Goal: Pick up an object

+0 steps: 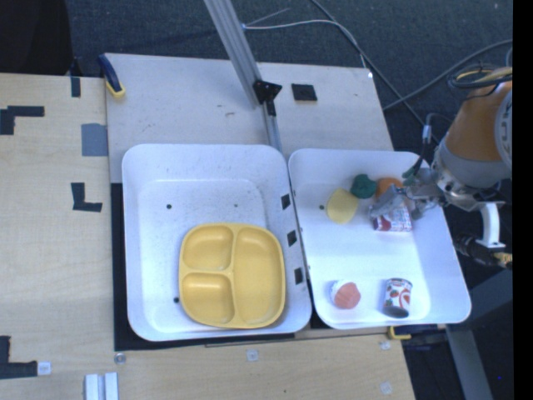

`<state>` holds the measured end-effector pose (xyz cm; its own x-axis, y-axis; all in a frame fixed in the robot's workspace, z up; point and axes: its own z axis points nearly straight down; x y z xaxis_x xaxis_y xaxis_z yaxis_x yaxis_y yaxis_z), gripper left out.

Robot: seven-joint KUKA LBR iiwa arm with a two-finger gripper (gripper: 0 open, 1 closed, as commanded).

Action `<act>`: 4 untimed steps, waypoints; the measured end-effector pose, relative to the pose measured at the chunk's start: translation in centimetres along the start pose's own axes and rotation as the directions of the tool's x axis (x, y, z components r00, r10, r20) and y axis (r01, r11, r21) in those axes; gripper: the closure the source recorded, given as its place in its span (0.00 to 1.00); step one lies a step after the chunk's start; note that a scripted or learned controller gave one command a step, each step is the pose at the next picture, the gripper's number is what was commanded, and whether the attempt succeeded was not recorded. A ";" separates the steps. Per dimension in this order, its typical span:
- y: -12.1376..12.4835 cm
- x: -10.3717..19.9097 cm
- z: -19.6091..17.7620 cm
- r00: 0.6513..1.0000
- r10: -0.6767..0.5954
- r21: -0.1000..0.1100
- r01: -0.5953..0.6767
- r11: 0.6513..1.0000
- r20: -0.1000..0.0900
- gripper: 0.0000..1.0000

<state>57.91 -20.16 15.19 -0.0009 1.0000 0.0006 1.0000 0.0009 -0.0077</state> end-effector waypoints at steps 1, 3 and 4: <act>-0.3 0.8 5.4 1.000 0.000 -0.011 0.000 1.000 0.006 0.00; 0.2 0.5 5.0 1.000 -0.002 -0.024 0.002 1.000 0.010 1.00; 0.7 1.0 -1.3 1.000 -0.002 -0.013 0.002 1.000 0.002 1.00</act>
